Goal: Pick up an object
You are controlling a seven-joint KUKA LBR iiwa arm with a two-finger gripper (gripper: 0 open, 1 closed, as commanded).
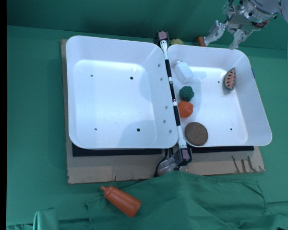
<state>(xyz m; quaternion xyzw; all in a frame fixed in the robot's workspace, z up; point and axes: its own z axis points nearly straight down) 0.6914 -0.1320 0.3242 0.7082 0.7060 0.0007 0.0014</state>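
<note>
My gripper [223, 38] hangs above the far edge of the right bin [249, 114], open, with nothing between its fingers. Inside that bin lie a watermelon slice [230, 78] near the far right wall, a white bottle [184, 71] at the far left, a green broccoli [186, 92], an orange-red pepper [185, 109] and a round brown patty [196, 133] along the left wall. The watermelon slice is the closest to the gripper, below it and slightly right.
The left bin [115, 95] sits beside the right one, joined by a black-and-white divider [173, 95]. An orange bottle [121, 201] lies on the green cloth in front of the bench. Small items [201, 40] sit behind the right bin's far rim.
</note>
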